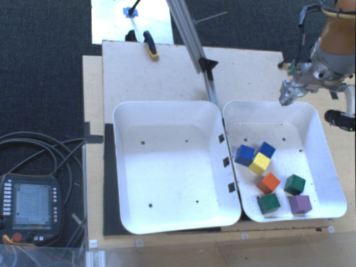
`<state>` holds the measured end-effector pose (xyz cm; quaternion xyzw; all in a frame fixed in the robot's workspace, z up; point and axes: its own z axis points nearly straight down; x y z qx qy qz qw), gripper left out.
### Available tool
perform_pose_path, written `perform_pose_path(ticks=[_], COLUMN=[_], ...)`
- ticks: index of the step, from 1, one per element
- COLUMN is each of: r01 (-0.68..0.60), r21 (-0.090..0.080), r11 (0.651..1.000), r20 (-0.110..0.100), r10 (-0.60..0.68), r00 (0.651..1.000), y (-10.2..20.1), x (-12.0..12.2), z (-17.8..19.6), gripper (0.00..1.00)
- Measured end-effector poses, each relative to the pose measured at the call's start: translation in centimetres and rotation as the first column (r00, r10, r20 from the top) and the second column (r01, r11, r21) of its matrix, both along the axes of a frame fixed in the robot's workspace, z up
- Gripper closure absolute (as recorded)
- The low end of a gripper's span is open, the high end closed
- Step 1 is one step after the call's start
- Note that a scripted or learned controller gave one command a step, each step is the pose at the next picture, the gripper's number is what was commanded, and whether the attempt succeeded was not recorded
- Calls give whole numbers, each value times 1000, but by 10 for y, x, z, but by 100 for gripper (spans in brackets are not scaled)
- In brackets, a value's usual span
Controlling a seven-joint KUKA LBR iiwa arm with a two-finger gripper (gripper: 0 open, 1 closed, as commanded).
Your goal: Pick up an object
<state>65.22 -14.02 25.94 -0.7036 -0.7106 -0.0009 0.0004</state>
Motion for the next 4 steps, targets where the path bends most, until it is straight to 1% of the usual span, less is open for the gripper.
perform_pose_path(ticks=[1,2,3,4], r01=[0,0,-1,-2], r21=[0,0,0,1], r11=[1000,1000,1000,1000], r20=[-1,1,-1,2], r10=[0,0,1,2], r00=[1000,1000,1000,1000], y=[49,94,146,201], x=[-13,-20,-30,-37], z=[-9,-2,-13,-2], gripper=[100,100,100,100])
